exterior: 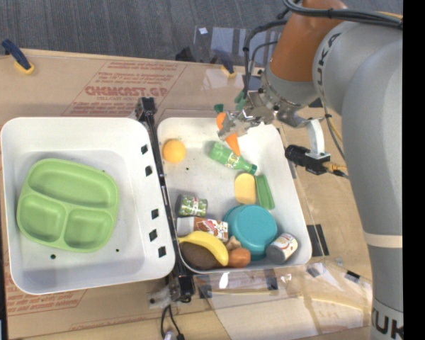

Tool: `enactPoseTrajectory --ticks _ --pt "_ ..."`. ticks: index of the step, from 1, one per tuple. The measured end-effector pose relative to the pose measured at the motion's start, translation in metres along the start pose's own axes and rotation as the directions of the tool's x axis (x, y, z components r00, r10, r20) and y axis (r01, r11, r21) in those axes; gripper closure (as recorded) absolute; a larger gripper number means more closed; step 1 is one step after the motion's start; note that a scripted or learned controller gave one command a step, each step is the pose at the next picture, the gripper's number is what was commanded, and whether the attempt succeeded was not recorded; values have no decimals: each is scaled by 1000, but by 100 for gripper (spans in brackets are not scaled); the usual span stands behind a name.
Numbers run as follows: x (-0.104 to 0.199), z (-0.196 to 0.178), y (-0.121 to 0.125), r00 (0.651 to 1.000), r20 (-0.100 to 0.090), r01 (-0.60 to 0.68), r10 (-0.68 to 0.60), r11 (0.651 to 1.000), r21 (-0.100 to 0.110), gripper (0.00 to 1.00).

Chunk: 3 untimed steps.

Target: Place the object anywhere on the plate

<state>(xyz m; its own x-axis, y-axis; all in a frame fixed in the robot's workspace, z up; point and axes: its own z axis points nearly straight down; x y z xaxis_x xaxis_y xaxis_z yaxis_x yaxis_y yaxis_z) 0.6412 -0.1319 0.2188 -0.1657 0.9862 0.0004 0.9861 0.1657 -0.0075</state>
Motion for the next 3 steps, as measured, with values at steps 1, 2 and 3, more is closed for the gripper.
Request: enactPoseTrajectory --ticks 1,2,3 --pt "56 13 -2 978 0 -208 208 978 5 100" --pt "79 18 -61 763 1 -646 646 763 9 100" --pt "78 18 -61 763 0 -646 646 763 8 0"
